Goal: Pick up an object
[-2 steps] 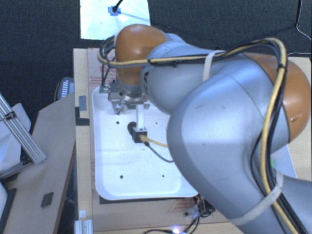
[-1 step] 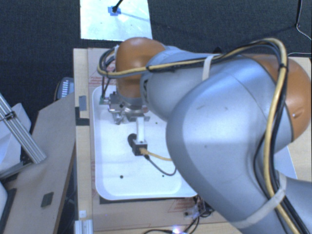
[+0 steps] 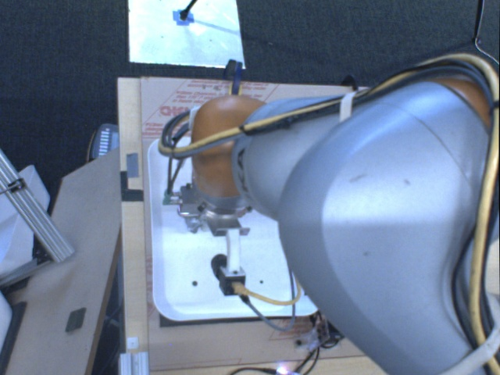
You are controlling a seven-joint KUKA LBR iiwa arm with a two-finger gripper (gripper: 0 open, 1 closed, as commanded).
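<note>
My grey arm, with its orange band (image 3: 215,143), reaches in from the right and covers most of the bench. The gripper (image 3: 215,223) points down over the middle of the left white bin (image 3: 176,287), close to its floor. The wrist and the gripper body hide whatever lies directly beneath. A small greenish bit (image 3: 167,200) peeks out at the wrist's left edge; I cannot tell what it is. The bare bin floor in front of the gripper shows just two small dark dots (image 3: 195,282). The arm hides the right bin.
The bin rests on a brown cardboard sheet (image 3: 156,100) with red print. A wooden board (image 3: 86,241) and an aluminium rail (image 3: 35,217) lie to the left. A pale sheet (image 3: 183,22) with a blue mark sits at the back.
</note>
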